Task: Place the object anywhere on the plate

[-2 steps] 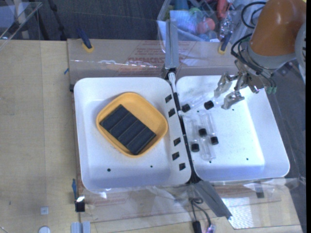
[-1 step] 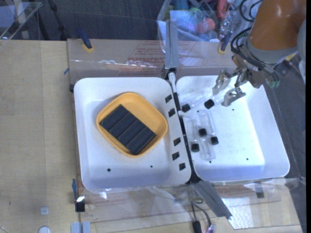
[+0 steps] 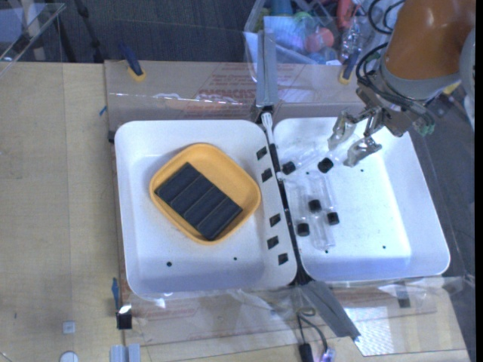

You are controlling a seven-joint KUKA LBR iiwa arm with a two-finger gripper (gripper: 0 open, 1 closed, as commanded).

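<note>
Fingers (image 3: pixel 353 137) apart over the far part of the right bin (image 3: pixel 423 225), nothing between them, hanging below the grey wrist and the orange band (image 3: pixel 426 29). Just below and toward the divider from the fingers: clear pieces with black caps (image 3: pixel 317 206), scattered on the bin floor, one black cap (image 3: pixel 325 165) lying nearest the tips but apart from them. Hard to tell how many separate pieces, being see-through against white.

Well off to the left of the fingers, across the divider (image 3: pixel 273 194): a yellow plate (image 3: pixel 170 172) with rounded corners, turned at an angle in the middle of the left bin (image 3: pixel 136 262). On the plate, a dark ribbed slab (image 3: pixel 198 197), flat, covering most of the plate's middle.

Behind the fingers, past the bins' far edge: a clear box (image 3: pixel 309 21) of mixed coloured items. Under both bins, a pale wooden table (image 3: pixel 53 202). Near the table's front edge, a black cable (image 3: pixel 306 342).
</note>
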